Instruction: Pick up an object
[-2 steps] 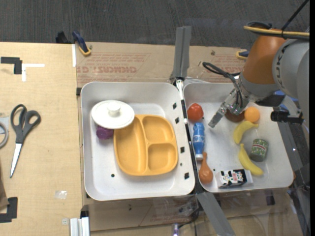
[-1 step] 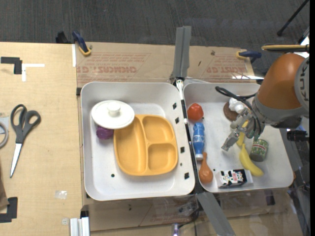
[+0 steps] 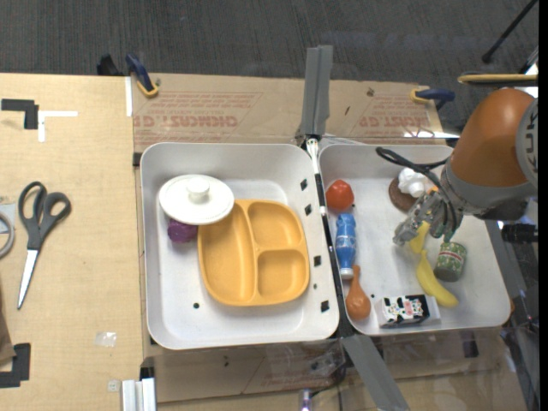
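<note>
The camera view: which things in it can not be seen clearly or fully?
- Claw: small and blurred; open or shut is unclear.
- Banana: its upper end is hidden behind the claw.
- Purple object: mostly hidden under the white lid.
- Brown object: partly hidden by the arm.
- Small box: its print is too small to read.

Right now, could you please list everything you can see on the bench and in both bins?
lid: 1, white, left bin
purple thing: 1, under lid's edge
tray: 1, yellow, left bin
tomato: 1, red, right bin
bottle: 1, blue, below tomato
drumstick: 1, orange, right bin front
box: 1, black-white, right bin front
banana: 1, yellow, right bin
can: 1, greenish, beside banana
scissors: 1, grey, bench left
gripper: 1, above banana
</note>
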Robot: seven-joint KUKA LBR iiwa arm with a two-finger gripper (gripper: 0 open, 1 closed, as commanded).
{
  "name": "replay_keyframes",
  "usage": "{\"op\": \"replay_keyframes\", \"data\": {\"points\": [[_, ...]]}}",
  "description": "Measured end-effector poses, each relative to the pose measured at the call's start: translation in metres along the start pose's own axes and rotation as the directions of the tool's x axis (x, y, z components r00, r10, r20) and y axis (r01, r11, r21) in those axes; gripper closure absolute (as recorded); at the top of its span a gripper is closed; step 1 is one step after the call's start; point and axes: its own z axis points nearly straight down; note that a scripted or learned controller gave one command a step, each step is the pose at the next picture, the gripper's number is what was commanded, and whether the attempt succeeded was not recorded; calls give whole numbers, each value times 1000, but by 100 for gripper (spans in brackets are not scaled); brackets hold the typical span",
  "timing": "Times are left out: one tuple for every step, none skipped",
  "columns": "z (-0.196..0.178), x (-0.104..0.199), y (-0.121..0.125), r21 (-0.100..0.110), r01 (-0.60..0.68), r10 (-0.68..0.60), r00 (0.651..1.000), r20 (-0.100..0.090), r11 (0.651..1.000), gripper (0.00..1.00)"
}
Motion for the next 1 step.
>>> {"op": "replay_keyframes", "data": {"points": [[-166,17,58,-1,-50,50,999,-1,999,100]]}}
